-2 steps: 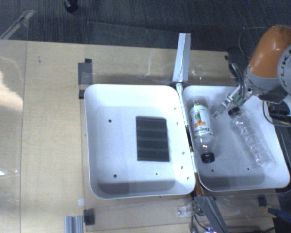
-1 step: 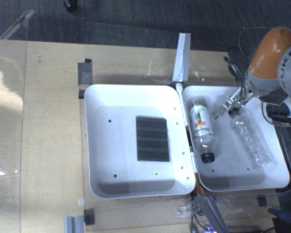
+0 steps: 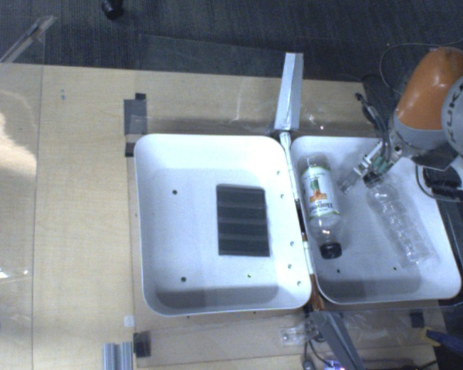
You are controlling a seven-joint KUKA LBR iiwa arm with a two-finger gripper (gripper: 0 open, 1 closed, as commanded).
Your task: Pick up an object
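Camera view: the pale wooden desk (image 3: 77, 230) carries two shallow white bins side by side. The left white bin (image 3: 162, 206) contains a dark ribbed rectangular pad (image 3: 243, 220) near its centre. The right white bin (image 3: 440, 284) contains two bottles. A clear crumpled plastic bottle (image 3: 401, 222) lies toward the right side. A clear bottle with a green and orange label and a black cap (image 3: 321, 204) lies along the left wall. The hand (image 3: 368, 170) hangs above the right bin between the two bottles; its opening cannot be determined, and nothing is visibly gripped.
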